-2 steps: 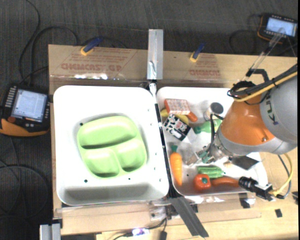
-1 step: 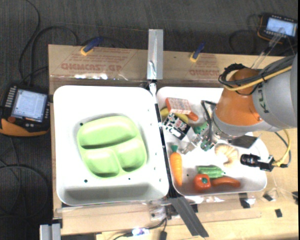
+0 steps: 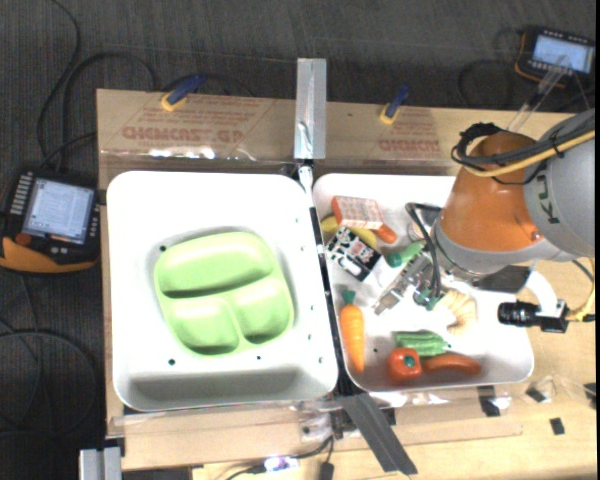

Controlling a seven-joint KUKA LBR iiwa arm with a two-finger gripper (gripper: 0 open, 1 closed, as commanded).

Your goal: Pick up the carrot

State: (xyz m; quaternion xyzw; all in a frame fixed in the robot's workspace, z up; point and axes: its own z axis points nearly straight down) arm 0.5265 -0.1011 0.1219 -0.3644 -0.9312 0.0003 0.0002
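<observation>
An orange carrot (image 3: 352, 334) lies in the right bin (image 3: 480, 183) against its left wall, pointing toward the front. My gripper (image 3: 408, 288) hangs over the middle of that bin, to the right of the carrot and a little behind it, apart from it. Nothing shows between its metal fingers (image 3: 390, 295), and the carrot rests untouched on the bin floor.
The right bin also holds an orange box (image 3: 357, 210), a black-and-white item (image 3: 353, 251), a green piece (image 3: 404, 254), a green pod (image 3: 421, 342), a red-orange pepper (image 3: 430, 366) and a pale item (image 3: 462, 309). The left bin (image 3: 140, 368) holds a green divided tray (image 3: 225, 289).
</observation>
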